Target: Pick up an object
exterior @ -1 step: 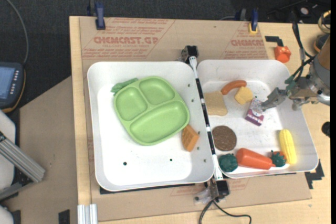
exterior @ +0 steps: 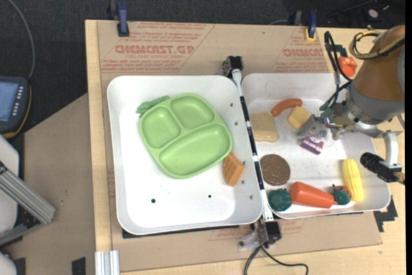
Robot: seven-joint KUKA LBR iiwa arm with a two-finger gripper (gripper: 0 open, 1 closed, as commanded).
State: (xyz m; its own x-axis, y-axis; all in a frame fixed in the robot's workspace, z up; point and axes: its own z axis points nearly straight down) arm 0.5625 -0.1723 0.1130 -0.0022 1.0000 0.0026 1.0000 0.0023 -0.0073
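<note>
Claw (exterior: 317,129) low in the right bin (exterior: 302,82), just above a purple piece (exterior: 311,145); its grip state cannot be told; nothing lifted yet.

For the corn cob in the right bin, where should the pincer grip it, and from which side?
Grip the corn cob across its middle, coming straight down from above. It lies flat, long axis running toward the bin's front edge, so closing across its narrow width looks best. The carrot lies close to its near end, so mid-length gives more room.
</note>
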